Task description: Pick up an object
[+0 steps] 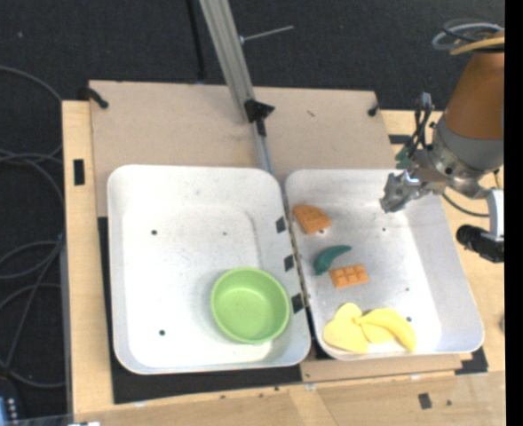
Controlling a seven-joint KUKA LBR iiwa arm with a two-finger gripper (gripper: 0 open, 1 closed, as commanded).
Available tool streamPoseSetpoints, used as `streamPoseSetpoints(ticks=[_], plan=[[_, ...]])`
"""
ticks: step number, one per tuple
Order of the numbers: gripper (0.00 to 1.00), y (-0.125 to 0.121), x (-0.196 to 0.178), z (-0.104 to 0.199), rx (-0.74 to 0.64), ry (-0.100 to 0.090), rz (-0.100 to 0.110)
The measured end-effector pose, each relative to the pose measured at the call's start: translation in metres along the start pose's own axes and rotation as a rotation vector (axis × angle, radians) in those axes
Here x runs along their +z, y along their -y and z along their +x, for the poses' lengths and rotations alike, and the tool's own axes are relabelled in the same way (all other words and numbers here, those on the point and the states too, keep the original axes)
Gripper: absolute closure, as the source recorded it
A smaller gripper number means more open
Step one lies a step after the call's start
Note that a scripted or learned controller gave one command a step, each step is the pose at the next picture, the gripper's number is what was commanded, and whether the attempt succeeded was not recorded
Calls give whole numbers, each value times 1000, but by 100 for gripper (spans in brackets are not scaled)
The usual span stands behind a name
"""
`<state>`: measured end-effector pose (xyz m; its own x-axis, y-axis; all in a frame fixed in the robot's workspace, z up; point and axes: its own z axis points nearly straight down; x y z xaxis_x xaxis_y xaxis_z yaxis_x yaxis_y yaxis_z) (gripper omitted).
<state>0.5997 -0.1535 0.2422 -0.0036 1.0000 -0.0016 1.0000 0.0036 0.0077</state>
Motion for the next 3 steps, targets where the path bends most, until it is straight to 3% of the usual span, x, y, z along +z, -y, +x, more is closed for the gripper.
streamPoseSetpoints(ticks=[1,3], plan=[[100,0,10,-2,1,1,8],[100,-31,12,93,-2,-2,8]])
